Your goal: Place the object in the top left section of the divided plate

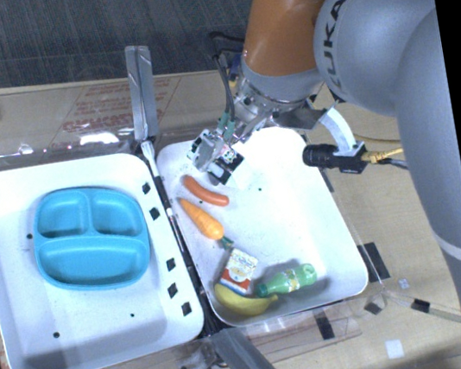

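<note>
A blue divided plate (91, 238) lies in the left bin (27, 327), with two small sections at its top and one long section below. In the right bin (305, 210) lie a red sausage (205, 190), an orange carrot (203, 217), a yellow banana (243, 301), a green bottle (288, 280) and a small white carton (241, 268). My gripper (215, 157) hangs over the right bin's upper left corner, just above and right of the sausage. Nothing shows between its fingers, which stand a little apart.
A grey metal divider (141, 89) runs between the two bins. The arm's grey and orange body (335, 21) covers the upper right. A black cylinder with a cable (335, 156) sticks out by the right bin's far edge.
</note>
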### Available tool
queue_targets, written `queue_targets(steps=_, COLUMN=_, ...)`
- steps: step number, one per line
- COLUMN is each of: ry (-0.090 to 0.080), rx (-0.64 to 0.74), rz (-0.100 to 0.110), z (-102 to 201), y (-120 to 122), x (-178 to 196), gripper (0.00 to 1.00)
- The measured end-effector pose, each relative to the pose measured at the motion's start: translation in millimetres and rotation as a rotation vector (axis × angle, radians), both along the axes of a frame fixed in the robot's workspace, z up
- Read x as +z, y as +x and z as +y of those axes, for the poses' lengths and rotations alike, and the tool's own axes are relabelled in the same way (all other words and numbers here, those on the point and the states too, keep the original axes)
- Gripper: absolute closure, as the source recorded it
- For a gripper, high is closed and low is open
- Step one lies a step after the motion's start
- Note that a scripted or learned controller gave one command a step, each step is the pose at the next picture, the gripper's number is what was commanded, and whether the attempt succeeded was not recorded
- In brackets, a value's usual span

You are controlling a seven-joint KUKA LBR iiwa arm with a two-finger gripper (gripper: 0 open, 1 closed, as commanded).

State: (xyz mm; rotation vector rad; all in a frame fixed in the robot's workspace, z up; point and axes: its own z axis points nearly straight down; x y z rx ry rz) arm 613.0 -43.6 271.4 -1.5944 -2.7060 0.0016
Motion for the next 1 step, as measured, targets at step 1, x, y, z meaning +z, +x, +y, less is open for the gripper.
queue_targets(steps=1, ry=0.000, rx=0.132, rz=0.004, z=61.9, y=-14.1, x=-1.1, gripper=1.00)
